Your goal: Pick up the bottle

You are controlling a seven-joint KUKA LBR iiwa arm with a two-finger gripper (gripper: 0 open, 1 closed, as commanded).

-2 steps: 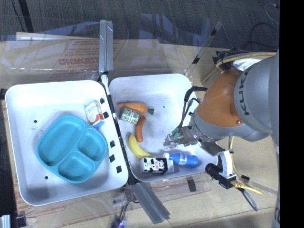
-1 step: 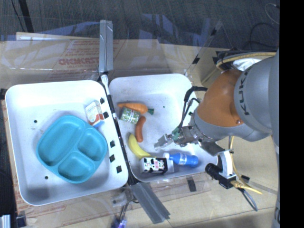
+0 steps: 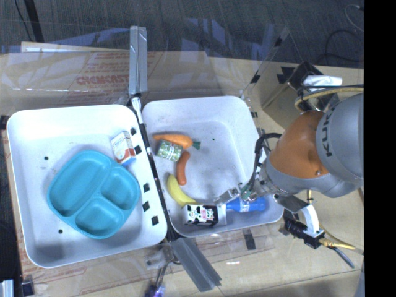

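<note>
Bench panel (image 3: 99, 79), red "CHUMKRAT"-like print, partly legible

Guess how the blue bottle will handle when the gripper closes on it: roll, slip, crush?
The bottle lies on its side near the right bin's front wall, so it may roll if nudged. It looks like smooth plastic, so probably light and a bit slippery. The gripper sits right at it, with a small carton close by, which may get bumped.
</note>
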